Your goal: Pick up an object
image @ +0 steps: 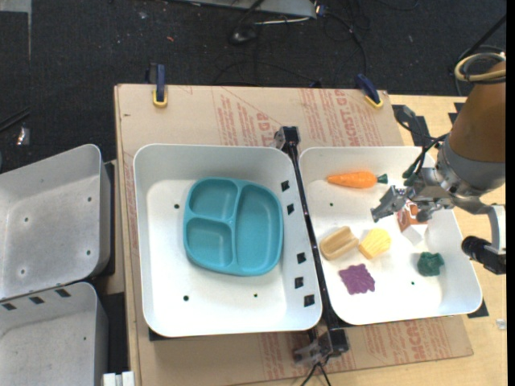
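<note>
The gripper point(400, 206), fingers apart, hangs at the yellow toy's point(374, 244) one o'clock; it should centre before closing.

Light: bright and even, from above | Shadows: soft and small | Glare: white bins point(161, 296) look very bright, a bit washed out | Floor point(64, 55): dark | Focus: mostly sharp, a little grainy | Arm point(483, 135): slightly blurry at the table's right edge
</note>
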Motion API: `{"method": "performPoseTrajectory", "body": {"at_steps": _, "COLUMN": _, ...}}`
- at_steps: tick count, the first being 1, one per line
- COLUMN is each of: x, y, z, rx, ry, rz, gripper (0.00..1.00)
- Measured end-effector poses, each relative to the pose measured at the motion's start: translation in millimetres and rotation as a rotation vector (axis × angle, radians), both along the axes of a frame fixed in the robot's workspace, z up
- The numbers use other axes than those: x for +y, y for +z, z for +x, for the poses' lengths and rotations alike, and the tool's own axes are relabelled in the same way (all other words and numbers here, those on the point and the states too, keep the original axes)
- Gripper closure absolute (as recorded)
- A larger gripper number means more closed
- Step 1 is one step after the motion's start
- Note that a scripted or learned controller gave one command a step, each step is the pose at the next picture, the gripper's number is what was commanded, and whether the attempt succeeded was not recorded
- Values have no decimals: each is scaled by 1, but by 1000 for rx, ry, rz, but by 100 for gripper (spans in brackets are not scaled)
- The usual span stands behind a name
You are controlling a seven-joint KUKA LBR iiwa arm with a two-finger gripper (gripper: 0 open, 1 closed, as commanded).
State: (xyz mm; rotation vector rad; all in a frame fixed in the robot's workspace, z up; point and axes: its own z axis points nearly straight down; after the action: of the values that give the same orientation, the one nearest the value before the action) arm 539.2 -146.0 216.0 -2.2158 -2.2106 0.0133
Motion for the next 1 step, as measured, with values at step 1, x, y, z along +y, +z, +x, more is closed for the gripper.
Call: {"method": "performPoseTrajectory", "body": {"at_steps": 1, "x": 1, "y": 8, "z": 3, "rx": -13, "ry": 3, "rz": -2, "gripper": 0}}
